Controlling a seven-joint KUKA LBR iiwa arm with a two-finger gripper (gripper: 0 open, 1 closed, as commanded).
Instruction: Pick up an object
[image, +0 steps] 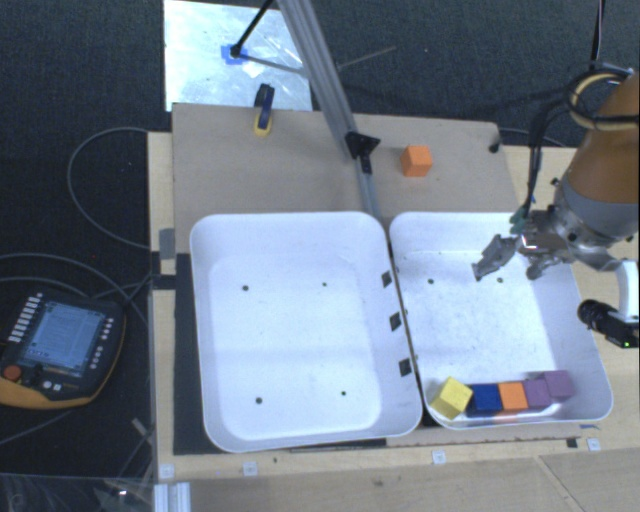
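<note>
while metal gripper (513, 256) hangs open, holding nothing, over right bin (440, 240), five matte cubes (505, 396) line its near edge.

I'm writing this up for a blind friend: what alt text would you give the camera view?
A grey and orange robot arm's gripper hangs over the right white bin, holding nothing, while a row of blocks, yellow, blue, orange and purple, lies along that bin's near edge. The left bin sits alongside.
</note>
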